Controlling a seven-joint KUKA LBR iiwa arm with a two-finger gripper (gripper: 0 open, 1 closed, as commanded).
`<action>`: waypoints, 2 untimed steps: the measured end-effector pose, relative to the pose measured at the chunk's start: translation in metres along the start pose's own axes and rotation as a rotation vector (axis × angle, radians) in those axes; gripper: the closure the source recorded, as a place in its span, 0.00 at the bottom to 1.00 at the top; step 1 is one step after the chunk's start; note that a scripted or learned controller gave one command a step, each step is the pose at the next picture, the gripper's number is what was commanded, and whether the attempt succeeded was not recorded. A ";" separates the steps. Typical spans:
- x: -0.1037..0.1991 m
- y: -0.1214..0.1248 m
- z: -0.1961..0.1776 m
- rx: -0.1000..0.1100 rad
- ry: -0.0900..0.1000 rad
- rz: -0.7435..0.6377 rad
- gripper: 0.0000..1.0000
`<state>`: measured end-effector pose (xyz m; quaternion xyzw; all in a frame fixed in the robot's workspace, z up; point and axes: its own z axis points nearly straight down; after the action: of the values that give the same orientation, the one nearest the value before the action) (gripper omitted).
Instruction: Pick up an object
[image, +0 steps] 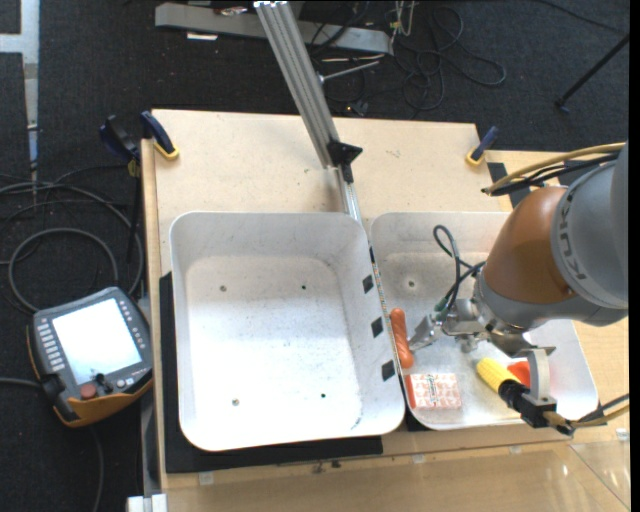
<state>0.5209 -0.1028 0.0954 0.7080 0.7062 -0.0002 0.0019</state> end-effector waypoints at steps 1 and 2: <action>0.001 0.000 -0.011 -0.001 0.001 0.000 1.00; 0.003 -0.003 -0.054 -0.001 0.002 -0.005 1.00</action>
<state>0.5176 -0.0995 0.1497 0.7064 0.7079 0.0010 0.0014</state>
